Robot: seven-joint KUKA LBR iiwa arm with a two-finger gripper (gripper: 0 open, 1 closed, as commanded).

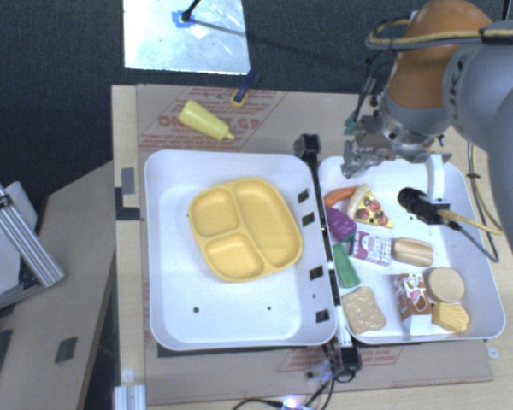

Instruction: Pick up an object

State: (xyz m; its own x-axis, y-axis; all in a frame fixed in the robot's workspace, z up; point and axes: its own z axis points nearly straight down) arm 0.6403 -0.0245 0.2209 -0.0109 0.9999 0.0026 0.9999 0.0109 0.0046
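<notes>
My gripper (357,162) hangs over the far left corner of the right bin (487,310), just above an orange carrot (339,196) and a pizza slice (373,208). Nothing shows between its fingers. Toy foods fill this bin: a purple piece (339,225), a purple-and-white box (373,248), a bread roll (413,250), a green piece (345,268), a toast slice (362,308), a burger bun (445,284), a small carton (409,294) and a waffle (451,317).
The left bin (167,314) holds a yellow divided tray (244,227). A yellow squeeze bottle (205,120) lies on the cardboard behind the bins. A shiny square plate (185,24) sits farther back. The arm comes in from the upper right.
</notes>
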